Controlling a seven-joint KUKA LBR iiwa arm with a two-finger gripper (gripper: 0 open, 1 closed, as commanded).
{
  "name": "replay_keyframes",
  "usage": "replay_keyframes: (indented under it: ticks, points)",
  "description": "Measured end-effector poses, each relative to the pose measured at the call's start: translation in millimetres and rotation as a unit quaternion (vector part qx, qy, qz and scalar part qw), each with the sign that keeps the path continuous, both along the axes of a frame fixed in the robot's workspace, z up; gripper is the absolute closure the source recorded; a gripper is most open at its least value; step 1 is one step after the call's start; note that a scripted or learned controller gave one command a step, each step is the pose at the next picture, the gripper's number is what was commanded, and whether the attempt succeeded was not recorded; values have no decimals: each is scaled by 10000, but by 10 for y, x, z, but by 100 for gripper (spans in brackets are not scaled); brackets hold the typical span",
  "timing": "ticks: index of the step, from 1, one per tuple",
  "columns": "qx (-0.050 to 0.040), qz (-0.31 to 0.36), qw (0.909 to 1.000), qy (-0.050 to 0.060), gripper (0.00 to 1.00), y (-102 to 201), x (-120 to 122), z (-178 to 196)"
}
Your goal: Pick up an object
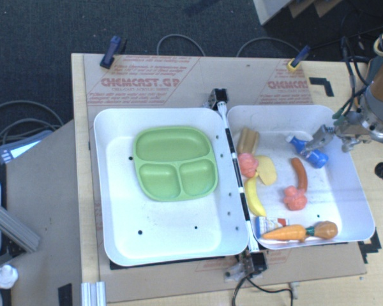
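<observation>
Bins sit side by side on my bench: the left bin (115,234) carries a green divided plate (175,162) toward its far half, and the right bin (360,199) carries the small objects. My gripper (332,138) hangs over the right bin's far right corner, just beside a blue object (308,150) that lies below its tips; whether my fingers are apart or together I cannot tell, and nothing shows clearly between them. Along the right bin's left wall lie a tan piece (247,140), a pink lump (247,165), a pale yellow piece (266,170) and a banana (254,198), running from far to near. Toward the middle lie a reddish sausage (299,173) and, just nearer, a second pink lump (295,199). Along the near edge a carrot (285,233) lies flat, with a small packet (268,222) at its left end and a brown rounded piece (325,229) at its right
</observation>
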State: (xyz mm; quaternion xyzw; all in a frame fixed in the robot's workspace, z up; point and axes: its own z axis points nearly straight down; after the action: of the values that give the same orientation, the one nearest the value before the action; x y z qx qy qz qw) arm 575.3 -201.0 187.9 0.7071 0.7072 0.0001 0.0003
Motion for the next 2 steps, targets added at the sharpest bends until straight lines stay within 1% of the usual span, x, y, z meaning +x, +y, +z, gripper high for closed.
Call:
replay_keyframes:
  ticks: [1,2]
  points:
    - [19,19,10000,-35,0,158,95,-884]
    - [7,3,10000,12,0,515,-249,-1036]
